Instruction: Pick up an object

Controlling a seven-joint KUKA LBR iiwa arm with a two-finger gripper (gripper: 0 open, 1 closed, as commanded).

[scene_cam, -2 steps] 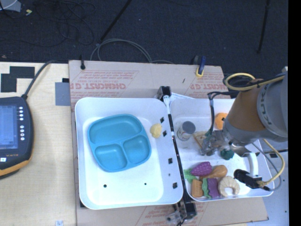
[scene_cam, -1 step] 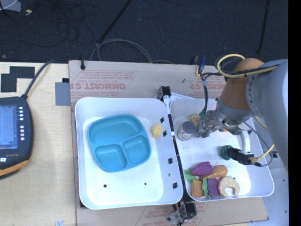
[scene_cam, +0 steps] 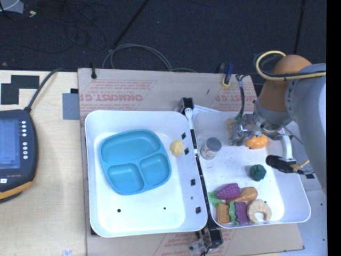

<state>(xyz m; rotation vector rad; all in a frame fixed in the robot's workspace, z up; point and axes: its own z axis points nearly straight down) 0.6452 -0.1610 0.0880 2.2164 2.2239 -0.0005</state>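
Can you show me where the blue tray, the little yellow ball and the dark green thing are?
blue tray [scene_cam: 136, 161]: camera view, on the ridge between its compartments.
yellow ball [scene_cam: 176, 148]: camera view, on its middle.
dark green thing [scene_cam: 258, 172]: camera view, on its top.

The arm [scene_cam: 298, 97] reaches into the right bin [scene_cam: 298, 209], its pincer [scene_cam: 242, 132] low by the bin's far wall, just beside an orange piece [scene_cam: 257, 142]. In that bin a can [scene_cam: 210, 148] stands near the divider, a green ball [scene_cam: 258, 172] lies toward the right, and toy food [scene_cam: 240, 201] heaps at the near edge. A blue tray [scene_cam: 134, 160] and yellow lump [scene_cam: 176, 147] lie in the left bin [scene_cam: 106, 217].
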